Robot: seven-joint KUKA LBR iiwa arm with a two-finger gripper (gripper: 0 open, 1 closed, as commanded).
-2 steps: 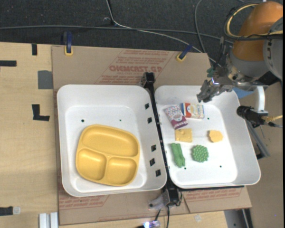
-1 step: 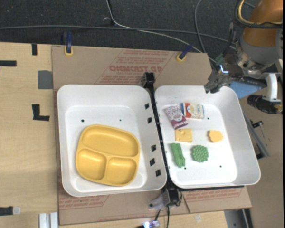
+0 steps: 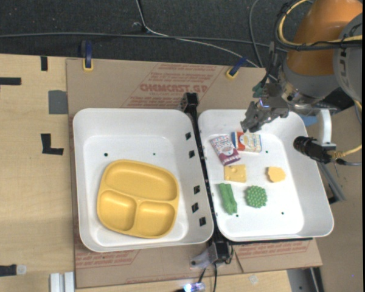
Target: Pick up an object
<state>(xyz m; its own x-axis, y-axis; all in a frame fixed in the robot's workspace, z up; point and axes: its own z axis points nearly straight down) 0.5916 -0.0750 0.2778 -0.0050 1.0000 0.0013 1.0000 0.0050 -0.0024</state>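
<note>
1. Wooden bench under a brown cardboard sheet (image 3: 164, 87), clamped at its far edge, bears two shallow white bins side by side, so that items sit within the arm's reach.
2. Left white bin (image 3: 88, 126) holds a yellow three-compartment plastic tray (image 3: 138, 198).
3. Right white bin (image 3: 310, 221) holds the loose items: a small red-and-white carton (image 3: 249, 142), a purple-and-white crinkled packet (image 3: 225, 149), a yellow cheese-like wedge (image 3: 235, 173), an orange rounded piece (image 3: 276, 174), a green pod-shaped toy (image 3: 227, 198) and a green knobbly ball (image 3: 256, 196).
4. Dark two-finger gripper (image 3: 253, 122) hangs over the right bin's far end, just above the carton, which looks the likeliest target.
5. Finger state cannot be told; the tips are too dark, and nothing visibly lies between them.
</note>
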